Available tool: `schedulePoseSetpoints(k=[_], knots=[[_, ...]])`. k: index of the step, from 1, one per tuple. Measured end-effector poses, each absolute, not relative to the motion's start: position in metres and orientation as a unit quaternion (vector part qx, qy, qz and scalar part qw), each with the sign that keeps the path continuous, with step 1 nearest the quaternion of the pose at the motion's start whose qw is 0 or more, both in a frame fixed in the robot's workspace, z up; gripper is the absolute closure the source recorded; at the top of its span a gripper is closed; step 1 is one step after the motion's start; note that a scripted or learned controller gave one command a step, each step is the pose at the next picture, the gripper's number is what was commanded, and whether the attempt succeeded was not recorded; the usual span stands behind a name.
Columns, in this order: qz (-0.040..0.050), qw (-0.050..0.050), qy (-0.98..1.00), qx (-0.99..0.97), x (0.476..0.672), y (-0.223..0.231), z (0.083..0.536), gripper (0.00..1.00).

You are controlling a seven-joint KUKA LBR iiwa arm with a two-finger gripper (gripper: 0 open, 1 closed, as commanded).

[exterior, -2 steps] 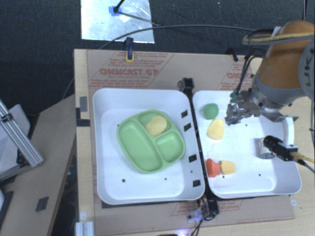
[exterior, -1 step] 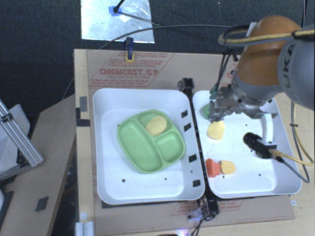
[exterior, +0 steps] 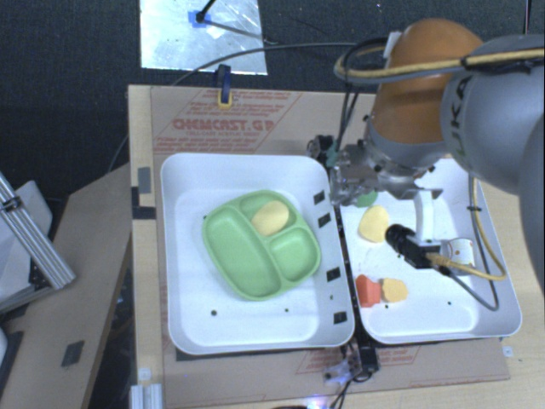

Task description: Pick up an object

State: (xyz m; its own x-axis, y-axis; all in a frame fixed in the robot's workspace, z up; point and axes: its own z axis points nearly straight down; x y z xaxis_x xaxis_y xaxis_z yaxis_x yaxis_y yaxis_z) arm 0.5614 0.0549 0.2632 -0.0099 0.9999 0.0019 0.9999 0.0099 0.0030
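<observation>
My tool (exterior: 356,190) hangs over the right white bin's (exterior: 490,313) upper-left corner, above a small green object (exterior: 367,199); whether it is wide or narrow I cannot tell. I should descend straight, centred, avoiding the bin wall.

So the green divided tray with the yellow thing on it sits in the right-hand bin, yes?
Not quite: the camera view shows the green divided tray, with the yellow piece in one of its compartments, in the left bin. The right bin holds other small items, under the arm.
</observation>
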Motion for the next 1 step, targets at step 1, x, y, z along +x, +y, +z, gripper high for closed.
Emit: schedulePoseSetpoints(k=[1], knots=[[0.0012,0.000,0.710,0.704,0.5601,0.1091,0.2560,1.00]])
